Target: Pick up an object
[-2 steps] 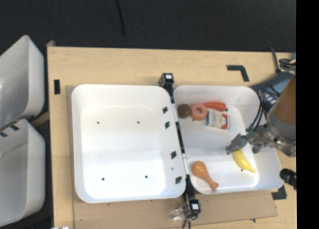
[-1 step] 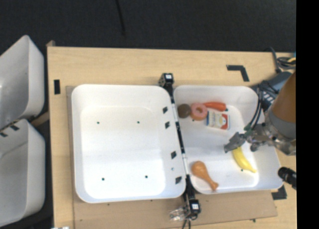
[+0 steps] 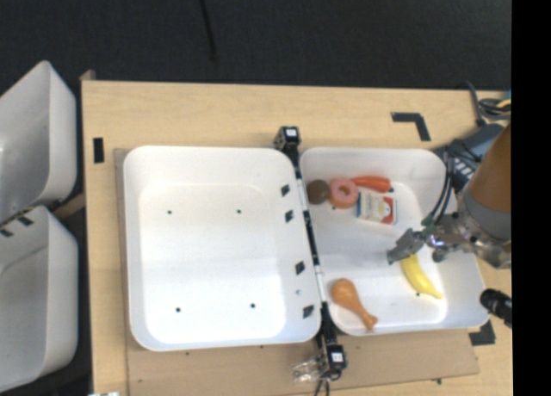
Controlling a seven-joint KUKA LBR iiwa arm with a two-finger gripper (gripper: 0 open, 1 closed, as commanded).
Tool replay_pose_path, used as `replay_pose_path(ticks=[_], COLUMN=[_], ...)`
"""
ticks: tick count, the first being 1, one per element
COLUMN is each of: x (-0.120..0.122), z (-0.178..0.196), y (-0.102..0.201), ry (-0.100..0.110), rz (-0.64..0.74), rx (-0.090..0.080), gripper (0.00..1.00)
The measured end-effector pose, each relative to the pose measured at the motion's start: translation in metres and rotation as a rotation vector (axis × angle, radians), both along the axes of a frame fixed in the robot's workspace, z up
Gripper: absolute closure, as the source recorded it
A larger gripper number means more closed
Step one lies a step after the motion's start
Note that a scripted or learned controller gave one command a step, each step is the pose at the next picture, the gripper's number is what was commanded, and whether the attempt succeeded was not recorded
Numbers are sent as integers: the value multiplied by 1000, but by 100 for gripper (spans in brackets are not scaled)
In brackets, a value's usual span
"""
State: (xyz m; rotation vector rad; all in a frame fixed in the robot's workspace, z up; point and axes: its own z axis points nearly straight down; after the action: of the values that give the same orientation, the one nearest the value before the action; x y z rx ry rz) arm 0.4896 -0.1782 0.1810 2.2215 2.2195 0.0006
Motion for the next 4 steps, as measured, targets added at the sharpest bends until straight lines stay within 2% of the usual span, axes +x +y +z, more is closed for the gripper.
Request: replay_pose_path(ticks=[1,2,3,4], x=[0,1,1,1], z=[0,11,10,10], y=[0,-1,-1,-1], ry=[0,-2,-2,-2], rz=[0,-3,-2,-2], rx=[0,-1,-1,-1], gripper=[0,100,0,0])
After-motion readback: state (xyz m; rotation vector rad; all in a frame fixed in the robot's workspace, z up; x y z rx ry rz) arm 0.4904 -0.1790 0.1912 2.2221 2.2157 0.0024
